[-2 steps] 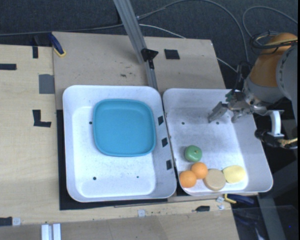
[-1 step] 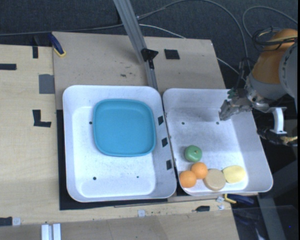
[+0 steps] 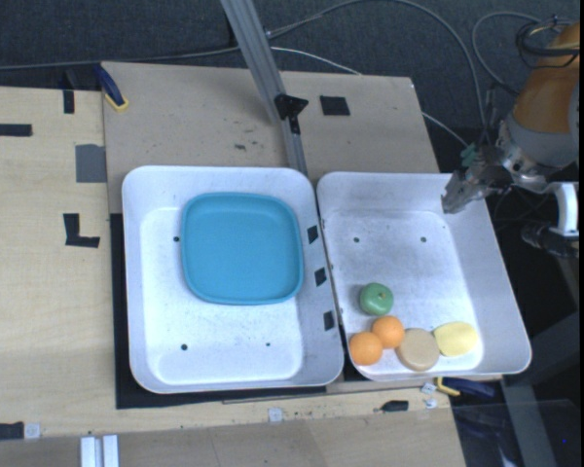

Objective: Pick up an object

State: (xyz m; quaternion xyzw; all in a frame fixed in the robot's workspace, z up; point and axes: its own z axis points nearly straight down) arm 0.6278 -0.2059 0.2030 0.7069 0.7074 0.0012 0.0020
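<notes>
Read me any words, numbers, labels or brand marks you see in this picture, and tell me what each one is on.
No readable text in this view.
The blue plate, both white bins and the food pieces carry no lettering.
The black patches on the bench are plain tape, not signs.

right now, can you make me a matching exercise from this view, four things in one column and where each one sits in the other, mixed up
Things:
1. blue plate
2. green ball
3. pale yellow piece
4. gripper

Places:
A. over the far right rim of the right bin
B. near right corner of the right bin
C. middle of the left bin
D. right bin, just beyond the two orange balls

Pairs: 1-C, 2-D, 3-B, 4-A
</notes>
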